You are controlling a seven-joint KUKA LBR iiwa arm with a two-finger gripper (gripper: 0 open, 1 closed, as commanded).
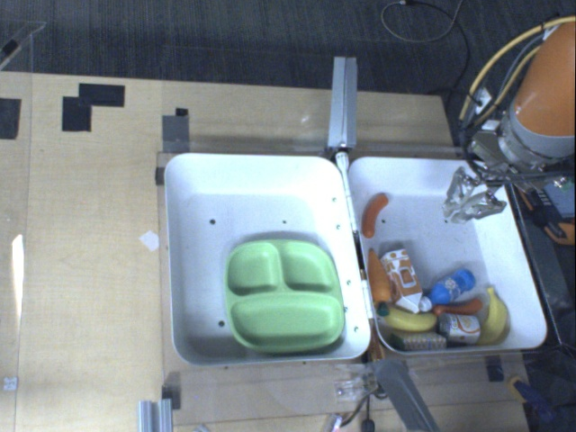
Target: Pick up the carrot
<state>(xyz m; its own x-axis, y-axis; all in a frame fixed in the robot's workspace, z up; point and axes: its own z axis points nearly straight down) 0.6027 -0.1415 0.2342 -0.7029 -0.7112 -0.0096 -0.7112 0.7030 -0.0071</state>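
The gripper (473, 198) hangs over the far right part of the right bin (531, 282); whether it is spread or pressed together I cannot tell. The carrot (380, 278) lies against that bin's left wall, well apart from the gripper, beside a small carton (401, 275). A green divided plate (284, 294) sits in the left bin (193, 241).

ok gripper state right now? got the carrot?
Gripper: fingers spread open, nothing between them, over the right bin's upper right corner. Carrot lies by the divider, untouched.
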